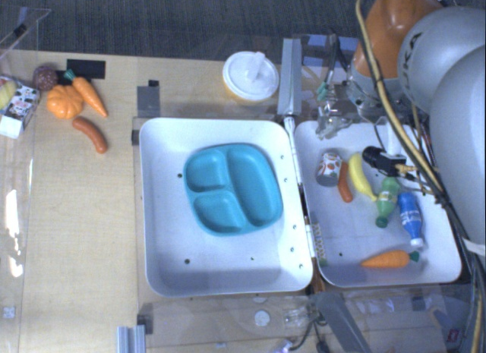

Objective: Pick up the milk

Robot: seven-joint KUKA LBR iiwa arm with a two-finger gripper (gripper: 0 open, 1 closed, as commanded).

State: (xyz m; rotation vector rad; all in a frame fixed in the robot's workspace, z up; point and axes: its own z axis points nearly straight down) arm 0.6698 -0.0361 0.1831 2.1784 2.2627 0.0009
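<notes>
Milk (329,168) sits at upper left of the right bin (444,272), touching a sausage (345,184) beside a banana (360,177). Above it hangs the gripper (332,120); whether its claw is spread, I cannot tell.

The arm (448,63) runs off the frame at three o'clock, hiding the right bin's (334,268) far right corner and rim. The gripper (332,120), at twelve o'clock of that bin, is too blurred to make out in detail. At nine o'clock, the small carton (17,105) is cut by the picture's edge, its print illegible.
</notes>
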